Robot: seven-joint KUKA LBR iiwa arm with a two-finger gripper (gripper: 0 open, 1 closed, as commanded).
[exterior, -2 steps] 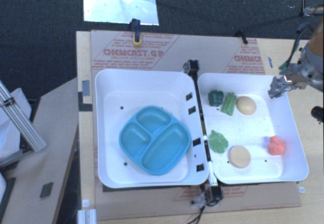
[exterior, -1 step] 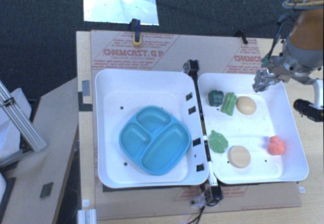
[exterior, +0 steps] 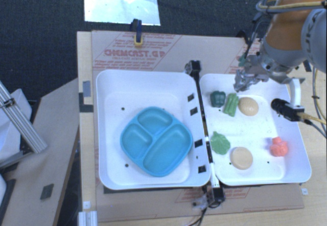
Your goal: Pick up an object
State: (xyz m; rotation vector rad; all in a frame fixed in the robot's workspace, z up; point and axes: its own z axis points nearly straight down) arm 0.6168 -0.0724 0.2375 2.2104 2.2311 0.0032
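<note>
The right bin (exterior: 294, 168) holds several small toy foods: a dark green pepper (exterior: 218, 98), a light green pickle-like piece (exterior: 230, 104), a tan round piece (exterior: 248, 106), a green leafy piece (exterior: 220, 143), a second tan round piece (exterior: 241, 157) and a red-orange piece (exterior: 278, 147). My gripper (exterior: 241, 85) hangs over the bin's back part, just above and behind the pickle and the upper tan piece. Nothing shows between its fingertips. The arm's body hides the wrist.
The left bin (exterior: 110, 92) holds a blue divided plate (exterior: 156, 140). A black clamp strip (exterior: 199, 112) runs between the bins. A black cable fitting (exterior: 286, 109) reaches over the right bin's far side. A metal rail (exterior: 20, 122) lies at left.
</note>
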